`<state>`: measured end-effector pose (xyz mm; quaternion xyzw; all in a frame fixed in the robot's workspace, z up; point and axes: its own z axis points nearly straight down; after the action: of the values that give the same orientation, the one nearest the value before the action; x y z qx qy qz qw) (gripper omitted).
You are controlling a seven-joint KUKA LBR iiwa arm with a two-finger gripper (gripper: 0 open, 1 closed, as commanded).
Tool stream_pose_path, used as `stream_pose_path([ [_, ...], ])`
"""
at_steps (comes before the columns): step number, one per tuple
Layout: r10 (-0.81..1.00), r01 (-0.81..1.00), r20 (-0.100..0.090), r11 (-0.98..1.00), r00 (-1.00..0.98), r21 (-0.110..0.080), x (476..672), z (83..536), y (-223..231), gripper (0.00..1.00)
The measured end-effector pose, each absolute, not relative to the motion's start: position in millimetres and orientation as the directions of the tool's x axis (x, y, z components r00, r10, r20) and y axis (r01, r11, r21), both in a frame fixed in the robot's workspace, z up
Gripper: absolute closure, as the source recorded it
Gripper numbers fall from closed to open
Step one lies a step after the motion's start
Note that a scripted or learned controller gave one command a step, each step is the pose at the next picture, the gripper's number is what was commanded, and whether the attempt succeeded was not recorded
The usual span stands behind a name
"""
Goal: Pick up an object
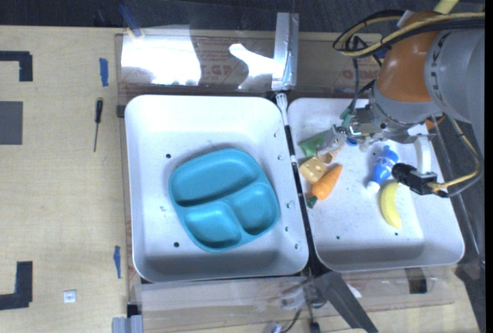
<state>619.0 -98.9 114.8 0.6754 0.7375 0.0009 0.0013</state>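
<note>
While the grey arm with its orange band reaches in from 3 o'clock, the hand is lowered into the right white bin.

Whether anything is gripped cannot be told. A green item, an orange plastic carrot, a blue toy and a yellow banana are spread below; a blue divided tray is set in the left white bin.

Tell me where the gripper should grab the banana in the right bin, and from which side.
Grip the banana across its narrow middle, coming straight down from above. It lies flat on the right bin floor, running near to far, apart from the carrot, so fingers likely fit on either long side.
</note>
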Motion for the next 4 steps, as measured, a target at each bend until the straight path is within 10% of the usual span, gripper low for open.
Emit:
stream_pose_path([
  [2,0.987,0.987,0.002,-0.162,0.162,0.005,548.0,88,-99,0.00],
  [3,1.000,1.000,-0.001,0.011,-0.011,0.007,538.0,88,-99,0.00],
  [4,1.000,1.000,-0.002,0.008,-0.008,0.012,539.4,99,-99,1.00],
])
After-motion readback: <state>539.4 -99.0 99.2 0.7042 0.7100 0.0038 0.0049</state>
